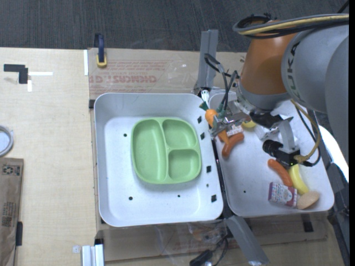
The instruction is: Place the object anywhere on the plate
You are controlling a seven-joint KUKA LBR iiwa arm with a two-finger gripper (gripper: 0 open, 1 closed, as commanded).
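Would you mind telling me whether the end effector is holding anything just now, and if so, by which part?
It cannot be told: the end effector sits low over the sausage by the right bin's left edge, but the arm hides any hold.

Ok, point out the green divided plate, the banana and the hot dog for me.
Green divided plate [145, 148], camera view, long left compartment.
Banana [299, 179], camera view, middle of its yellow body.
Hot dog [232, 144], camera view, middle of sausage.

Robotics lab bench, not a home — a pale wood-topped bench [44, 148] carries two shallow white bins [105, 165] with taped-down cardboard [144, 71] behind them, an orange-handled clamp [100, 51] at the edge, loose cabling on the grey arm [310, 54], dark carpet [111, 10] beyond.
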